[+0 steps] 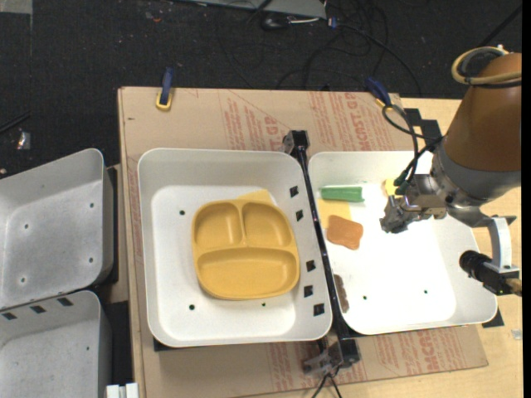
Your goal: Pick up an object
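The right bin point(415, 293) holds a green bar point(342, 193) near its far left corner. Below the bar lies an orange-brown piece point(345, 232) on top of a yellow flat piece point(337, 221). A small yellow thing point(389, 187) peeks out beside the arm. My gripper point(396, 220) hangs over the upper middle of the right bin, to the right of the orange-brown piece and apart from it. I see nothing between its dark fingers.
The left bin point(166, 222) carries a yellow divided plate point(246, 249). A black divider point(314, 222) separates the bins. White bin lids point(50, 222) lie at the far left. Cables trail over the back of the bench.
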Motion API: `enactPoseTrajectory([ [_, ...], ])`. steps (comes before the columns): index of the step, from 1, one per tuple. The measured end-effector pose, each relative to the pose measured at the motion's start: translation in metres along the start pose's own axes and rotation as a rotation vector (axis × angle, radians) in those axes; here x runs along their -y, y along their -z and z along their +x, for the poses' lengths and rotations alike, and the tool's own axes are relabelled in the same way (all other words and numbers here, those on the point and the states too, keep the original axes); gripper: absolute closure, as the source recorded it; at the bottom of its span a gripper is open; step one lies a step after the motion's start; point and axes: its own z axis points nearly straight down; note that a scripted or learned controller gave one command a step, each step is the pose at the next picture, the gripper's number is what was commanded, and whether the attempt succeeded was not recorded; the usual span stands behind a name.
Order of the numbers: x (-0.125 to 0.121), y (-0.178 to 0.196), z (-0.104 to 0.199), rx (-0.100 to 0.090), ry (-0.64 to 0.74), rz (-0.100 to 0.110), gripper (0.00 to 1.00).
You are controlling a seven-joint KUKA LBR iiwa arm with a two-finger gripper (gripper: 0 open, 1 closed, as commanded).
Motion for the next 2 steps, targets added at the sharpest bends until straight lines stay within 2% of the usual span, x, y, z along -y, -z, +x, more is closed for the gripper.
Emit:
enactPoseTrajectory([
  [2,-0.013,-0.002,0.097,0.000,0.001,-0.001,1.00],
])
